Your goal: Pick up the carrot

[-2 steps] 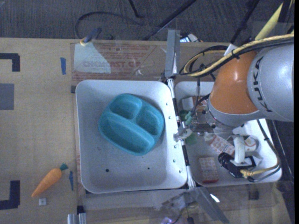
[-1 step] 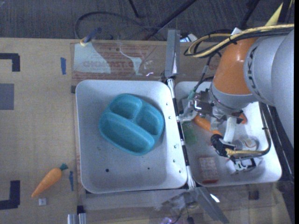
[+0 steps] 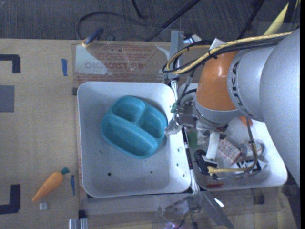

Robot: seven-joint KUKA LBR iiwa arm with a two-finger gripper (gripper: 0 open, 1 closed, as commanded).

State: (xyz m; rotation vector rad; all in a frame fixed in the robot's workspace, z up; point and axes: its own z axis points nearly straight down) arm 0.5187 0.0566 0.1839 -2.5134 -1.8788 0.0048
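While carrot [image 3: 48, 185] lies on bench left of bins, arm [image 3: 238, 80] over right bin; gripper state unclear.

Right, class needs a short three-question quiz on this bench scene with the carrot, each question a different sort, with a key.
1. True or false: the carrot lies inside the left bin.
2. Which object sits in the left bin? A) blue divided tray B) red cup C) green bowl
3. Fill in: the arm hangs over the ____ bin.

Key: 1 false, it lies on the bench outside the left bin's lower-left corner; 2 A; 3 right.
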